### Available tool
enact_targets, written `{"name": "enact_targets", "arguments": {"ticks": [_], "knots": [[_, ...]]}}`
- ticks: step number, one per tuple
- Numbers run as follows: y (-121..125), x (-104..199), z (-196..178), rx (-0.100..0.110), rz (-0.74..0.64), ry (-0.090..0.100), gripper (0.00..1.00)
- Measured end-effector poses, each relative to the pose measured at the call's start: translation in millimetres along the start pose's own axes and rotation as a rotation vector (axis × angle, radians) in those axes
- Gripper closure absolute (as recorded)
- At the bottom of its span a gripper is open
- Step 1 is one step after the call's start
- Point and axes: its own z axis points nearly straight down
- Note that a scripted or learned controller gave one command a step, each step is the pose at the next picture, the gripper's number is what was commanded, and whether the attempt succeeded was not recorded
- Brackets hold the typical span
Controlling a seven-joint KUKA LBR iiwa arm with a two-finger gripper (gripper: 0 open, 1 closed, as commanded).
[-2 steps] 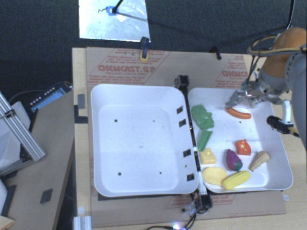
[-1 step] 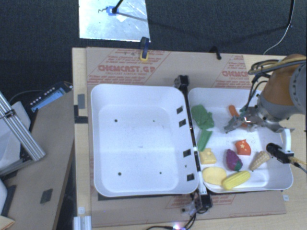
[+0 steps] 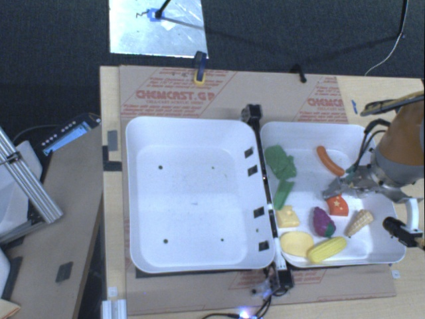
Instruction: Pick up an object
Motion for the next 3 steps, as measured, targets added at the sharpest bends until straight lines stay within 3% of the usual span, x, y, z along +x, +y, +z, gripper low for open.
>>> {"name": "enact_targets", "arguments": {"ticks": [1, 2, 3], "knots": [[74, 32, -2, -0.009, -0.011, 0.001, 0.0], [46, 0, -1, -0.003, -0.002, -0.001, 0.0], [115, 2, 1, 0.021, -0.014, 0.002, 0.0]]}}
